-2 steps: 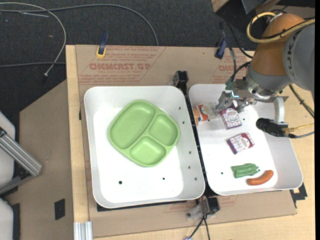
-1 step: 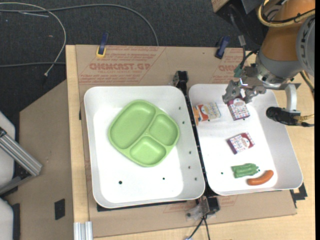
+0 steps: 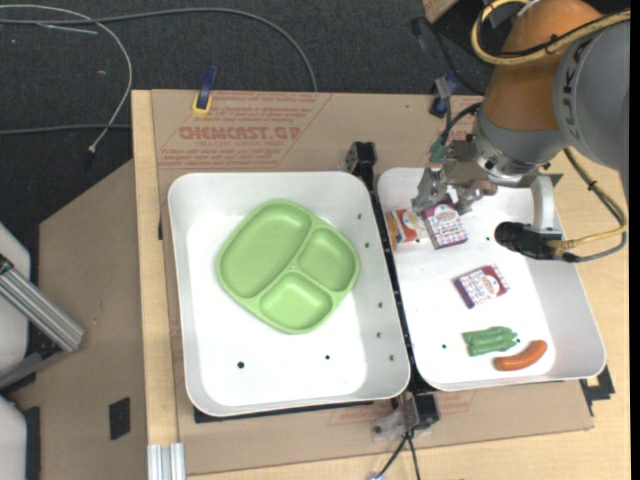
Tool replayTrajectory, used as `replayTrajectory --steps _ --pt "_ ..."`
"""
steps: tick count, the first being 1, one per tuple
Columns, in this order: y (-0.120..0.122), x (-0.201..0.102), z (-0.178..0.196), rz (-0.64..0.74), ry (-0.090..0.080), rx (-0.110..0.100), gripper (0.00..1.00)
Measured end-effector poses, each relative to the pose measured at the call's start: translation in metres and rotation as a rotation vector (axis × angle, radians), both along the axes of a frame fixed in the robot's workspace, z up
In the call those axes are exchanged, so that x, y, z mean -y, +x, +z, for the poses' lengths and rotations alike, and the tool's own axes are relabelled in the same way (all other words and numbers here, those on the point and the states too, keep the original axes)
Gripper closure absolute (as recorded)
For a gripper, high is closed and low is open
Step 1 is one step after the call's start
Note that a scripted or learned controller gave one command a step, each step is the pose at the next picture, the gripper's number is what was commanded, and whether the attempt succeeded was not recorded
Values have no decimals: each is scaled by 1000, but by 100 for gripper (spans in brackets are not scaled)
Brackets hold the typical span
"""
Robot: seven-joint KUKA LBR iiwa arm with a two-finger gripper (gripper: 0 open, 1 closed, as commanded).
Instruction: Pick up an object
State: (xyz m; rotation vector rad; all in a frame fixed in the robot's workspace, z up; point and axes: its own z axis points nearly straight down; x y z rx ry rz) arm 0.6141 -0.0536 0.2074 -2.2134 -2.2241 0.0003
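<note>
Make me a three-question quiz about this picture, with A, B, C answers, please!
1. Where is the green divided plate?
A. In the left bin
B. In the right bin
C. On the floor

2. What colour is the toy sausage?
A. Blue
B. Orange-red
C. White

3. How does the plate lie?
A. Flat, with its hollows facing up
B. Standing on its edge
C. Upside down

Answers:
1 A, the plate rests in the left bin, away from the arm.
2 B, the sausage is orange-red and lies beside the green pepper at the near end of the right bin.
3 A, all three hollows of the plate show from above.
</note>
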Motion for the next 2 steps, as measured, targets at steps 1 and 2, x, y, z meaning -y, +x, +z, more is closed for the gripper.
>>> replayTrajectory --steps 1,2 --pt "-5 -62 14 2 0 4 100" --pt "-5 -114 6 1 0 0 100"
